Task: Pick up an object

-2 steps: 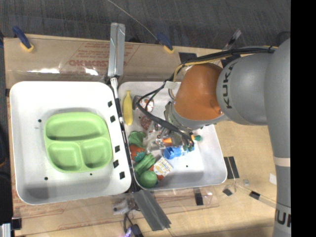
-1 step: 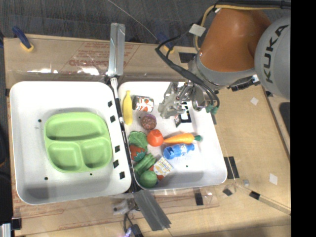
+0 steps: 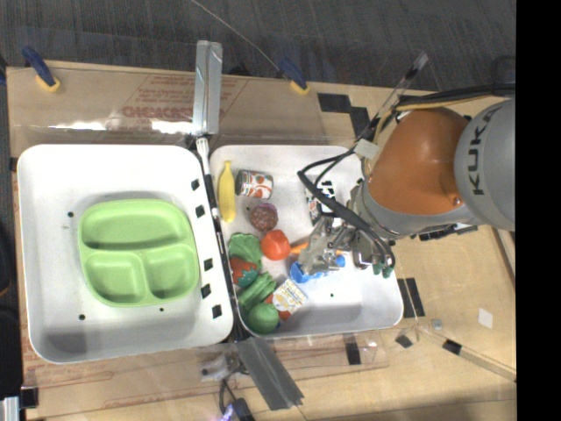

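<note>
A single fixed camera hangs above the bench (image 3: pixel 456 323) and looks down at a slant, far enough back to take in both white bins whole, the left bin (image 3: pixel 39 235) and the right bin (image 3: pixel 386 310) side by side across the middle of the frame. Dark floor shows along the top edge beyond the bench. The arm (image 3: pixel 425 160) enters from the right side.

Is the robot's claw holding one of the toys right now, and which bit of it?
It cannot be told. The gripper is low in the right bin, just above a small blue object.
</note>
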